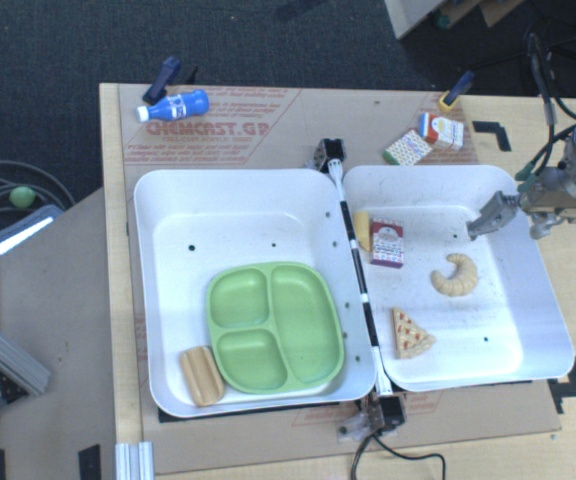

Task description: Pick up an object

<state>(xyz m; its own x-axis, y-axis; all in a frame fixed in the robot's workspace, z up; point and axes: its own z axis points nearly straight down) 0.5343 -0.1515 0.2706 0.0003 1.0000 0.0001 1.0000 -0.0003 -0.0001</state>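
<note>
Hovering over the right bin's point(538, 318) far right side, my claw point(513, 218) is reaching in with nothing between its fingers, though I cannot tell how far apart they are standing. Below it, the croissant point(456, 273) is lying near the bin's middle, the red carton point(387, 244) is resting by the left wall, and the pizza slice point(409, 333) is sitting nearer the front.

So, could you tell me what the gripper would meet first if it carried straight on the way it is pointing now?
The two-finger gripper points down-left over the right white bin. Carried straight on, it would probably meet the tan croissant-shaped toy first, or the bin floor just short of it; depth is unclear from this slant.
</note>
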